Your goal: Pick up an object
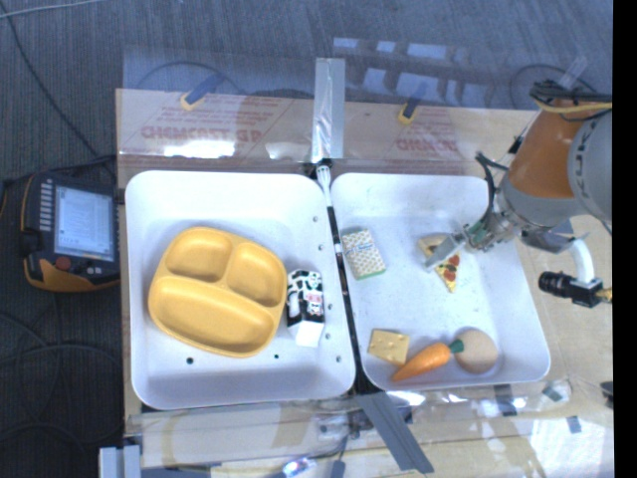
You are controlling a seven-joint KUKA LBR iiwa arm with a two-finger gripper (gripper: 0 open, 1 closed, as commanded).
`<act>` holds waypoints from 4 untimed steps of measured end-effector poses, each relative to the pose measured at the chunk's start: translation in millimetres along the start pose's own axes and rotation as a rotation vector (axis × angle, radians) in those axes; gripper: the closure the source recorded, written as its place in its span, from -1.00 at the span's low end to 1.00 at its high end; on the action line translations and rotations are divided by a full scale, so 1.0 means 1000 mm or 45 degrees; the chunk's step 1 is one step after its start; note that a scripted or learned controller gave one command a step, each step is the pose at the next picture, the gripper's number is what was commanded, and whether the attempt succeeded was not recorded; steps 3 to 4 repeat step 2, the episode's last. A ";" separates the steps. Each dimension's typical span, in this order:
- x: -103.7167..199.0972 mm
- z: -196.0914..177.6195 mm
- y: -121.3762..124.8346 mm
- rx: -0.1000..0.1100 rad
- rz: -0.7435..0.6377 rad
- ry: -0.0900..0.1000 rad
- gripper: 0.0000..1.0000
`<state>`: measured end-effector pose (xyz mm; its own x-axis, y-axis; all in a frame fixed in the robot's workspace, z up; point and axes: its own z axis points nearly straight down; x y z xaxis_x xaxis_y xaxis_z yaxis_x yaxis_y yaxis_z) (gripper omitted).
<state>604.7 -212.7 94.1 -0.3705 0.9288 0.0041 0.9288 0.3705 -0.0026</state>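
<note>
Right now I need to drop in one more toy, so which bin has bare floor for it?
The right bin has bare floor along its back wall, above the patterned block, and at its middle. Its front is crowded: cracker, carrot, egg. The left bin is mostly filled by the yellow tray; only its back strip is free.

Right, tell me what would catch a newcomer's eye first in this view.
The big yellow divided tray in the left bin stands out first, with a small black-and-white carton at its right edge. Next comes the arm's orange band at the right, its gripper low in the right bin beside a pizza slice. An orange carrot lies at that bin's near side.
</note>
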 end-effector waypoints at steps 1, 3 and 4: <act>0.001 -0.005 0.001 0.004 -0.001 0.007 1.00; 0.059 -0.088 0.022 0.003 0.212 -0.002 1.00; 0.059 -0.088 0.022 0.003 0.212 -0.002 1.00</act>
